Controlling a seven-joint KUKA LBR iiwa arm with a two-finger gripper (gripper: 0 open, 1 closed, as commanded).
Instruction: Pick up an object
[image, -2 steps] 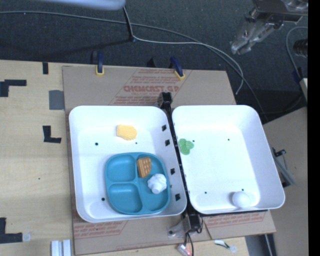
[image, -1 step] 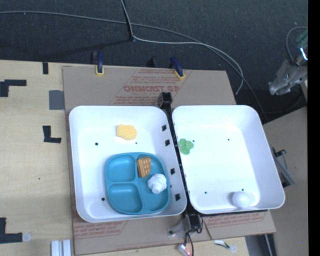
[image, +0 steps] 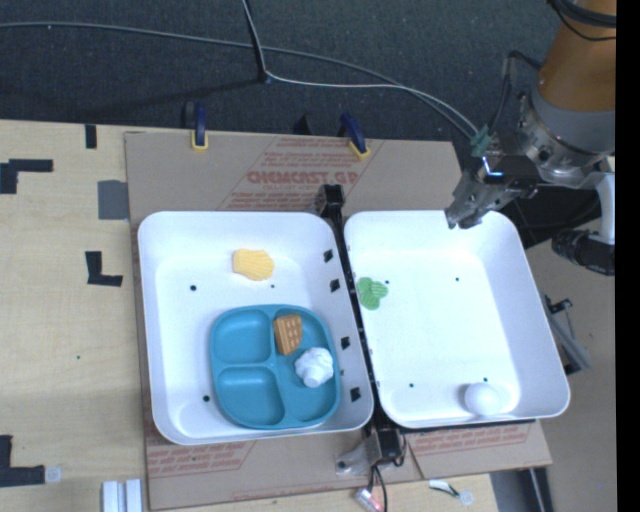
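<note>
- My dark metal two-finger gripper (image: 462, 218) hangs over the far right corner of the right shallow white plastic bin (image: 520, 290), below the grey wrist and orange band of my arm (image: 575, 70); whether it is open or closed I cannot tell, and nothing shows in its grasp.
- Two smooth, glossy bins with rounded corners sit side by side on a brown cardboard sheet (image: 290, 170) printed in red, itself lying on the pale wooden bench (image: 60, 330).
- In the right bin, a small flat green leafy piece (image: 372, 293) lies against the left wall, about halfway along it, well apart from my gripper and nearer the camera.
- A small white round ball (image: 484, 398), smooth-looking, rests by the near wall of the right bin, toward its near right corner, farthest from my gripper.
- The left shallow white plastic bin (image: 160, 300) holds a teal plastic tray with three compartments (image: 240, 385), set against its near wall.
- A tan ridged waffle-like piece (image: 288, 333) stands in the tray's far right compartment; a crumpled white lump (image: 314, 367) sits just beside it, toward the near edge.
- A soft-edged yellow lump (image: 253, 263) lies on the left bin's floor near its far wall, apart from the tray.
- Two blue-and-yellow clamps (image: 352, 137) pin the cardboard's far edge.
</note>
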